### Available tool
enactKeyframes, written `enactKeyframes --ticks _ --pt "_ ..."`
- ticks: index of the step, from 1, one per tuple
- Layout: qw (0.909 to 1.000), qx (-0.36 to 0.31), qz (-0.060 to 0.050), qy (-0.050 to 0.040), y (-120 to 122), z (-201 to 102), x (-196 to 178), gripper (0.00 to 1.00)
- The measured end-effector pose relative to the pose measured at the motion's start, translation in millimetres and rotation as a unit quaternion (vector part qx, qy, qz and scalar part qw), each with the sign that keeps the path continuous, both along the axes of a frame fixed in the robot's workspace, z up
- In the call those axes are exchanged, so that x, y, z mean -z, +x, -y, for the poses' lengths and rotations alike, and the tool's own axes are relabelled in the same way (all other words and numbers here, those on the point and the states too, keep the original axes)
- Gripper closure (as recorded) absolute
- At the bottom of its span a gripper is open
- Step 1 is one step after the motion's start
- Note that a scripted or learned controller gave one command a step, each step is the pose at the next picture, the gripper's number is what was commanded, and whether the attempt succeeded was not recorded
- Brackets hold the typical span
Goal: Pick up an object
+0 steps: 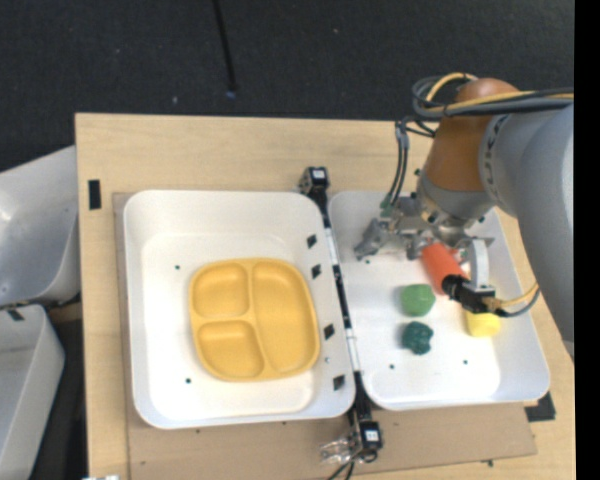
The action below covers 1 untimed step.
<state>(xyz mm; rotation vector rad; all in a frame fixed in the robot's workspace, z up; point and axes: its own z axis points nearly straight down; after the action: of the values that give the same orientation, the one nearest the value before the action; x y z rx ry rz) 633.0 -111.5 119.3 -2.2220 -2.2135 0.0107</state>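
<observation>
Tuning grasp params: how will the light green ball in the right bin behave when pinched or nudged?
The light green ball looks round, so it will probably roll if nudged. It sits apart from the dark green lump, so it likely has room to wander. Its surface looks smooth and may slip from a pinch.

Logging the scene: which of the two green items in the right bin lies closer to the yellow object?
The dark green item; it sits lower in the bin than the light green one, level with the yellow object.
</observation>
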Motion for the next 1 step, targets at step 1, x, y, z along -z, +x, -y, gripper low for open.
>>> enactKeyframes --ticks 1 --pt "1.0000 0.001 0.000 0.0009 1.3 0.3 -9.5 1.00"
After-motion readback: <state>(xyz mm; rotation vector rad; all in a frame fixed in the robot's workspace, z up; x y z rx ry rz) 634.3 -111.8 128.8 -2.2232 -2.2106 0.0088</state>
